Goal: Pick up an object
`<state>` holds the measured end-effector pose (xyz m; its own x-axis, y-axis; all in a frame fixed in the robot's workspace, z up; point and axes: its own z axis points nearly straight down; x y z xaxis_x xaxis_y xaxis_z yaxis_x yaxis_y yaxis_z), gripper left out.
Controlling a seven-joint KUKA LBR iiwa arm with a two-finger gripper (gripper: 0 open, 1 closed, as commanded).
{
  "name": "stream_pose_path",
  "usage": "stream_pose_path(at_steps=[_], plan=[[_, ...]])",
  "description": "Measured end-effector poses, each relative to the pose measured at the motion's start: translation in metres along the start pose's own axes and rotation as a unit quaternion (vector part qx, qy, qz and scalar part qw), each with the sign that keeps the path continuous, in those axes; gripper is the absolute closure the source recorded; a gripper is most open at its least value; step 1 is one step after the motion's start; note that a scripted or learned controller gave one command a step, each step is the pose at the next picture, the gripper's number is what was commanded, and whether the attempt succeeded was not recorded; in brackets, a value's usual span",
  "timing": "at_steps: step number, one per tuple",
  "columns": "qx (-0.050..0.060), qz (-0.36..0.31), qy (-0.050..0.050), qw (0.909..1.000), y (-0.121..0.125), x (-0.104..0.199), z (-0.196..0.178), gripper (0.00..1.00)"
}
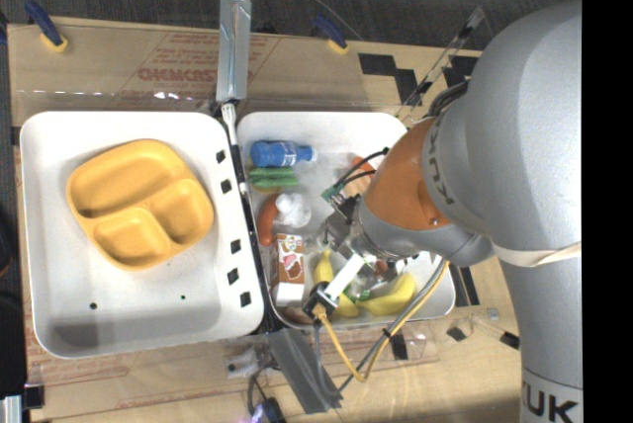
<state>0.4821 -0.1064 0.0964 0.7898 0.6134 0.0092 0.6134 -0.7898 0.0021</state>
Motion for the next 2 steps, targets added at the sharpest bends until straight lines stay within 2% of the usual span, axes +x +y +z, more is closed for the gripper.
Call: stream_pose_path(at_steps=[1,2], plan=[[0.002,0.167,-0.006,0.9859,0.022,0.027,-0.027,0.00],[0.003,0.225,-0.007,0.9744,0.006,0.030,0.006,0.00]])
